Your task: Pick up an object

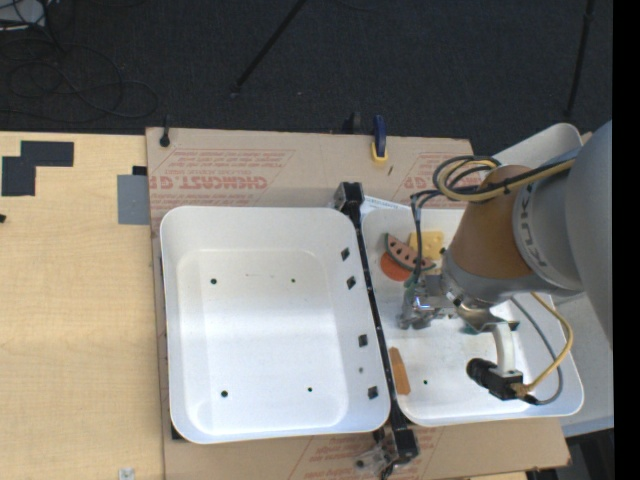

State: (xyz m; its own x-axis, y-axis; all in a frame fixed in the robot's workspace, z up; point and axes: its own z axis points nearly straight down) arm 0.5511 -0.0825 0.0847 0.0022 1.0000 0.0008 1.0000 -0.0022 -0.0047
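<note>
I have the tool [420,308] low in the right bin [560,403], just beside the orange object [397,256] at the far wall, though I cannot tell its grip state.

Right bin [560,403] contains three loose objects. A red-orange ridged piece [397,258] lies beside a pale yellow block [431,245] near the far wall. A tan wooden stick [399,371] lies flat along the left wall.

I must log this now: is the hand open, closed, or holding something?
Hand: cannot be told; it is low in the right white bin.
</note>
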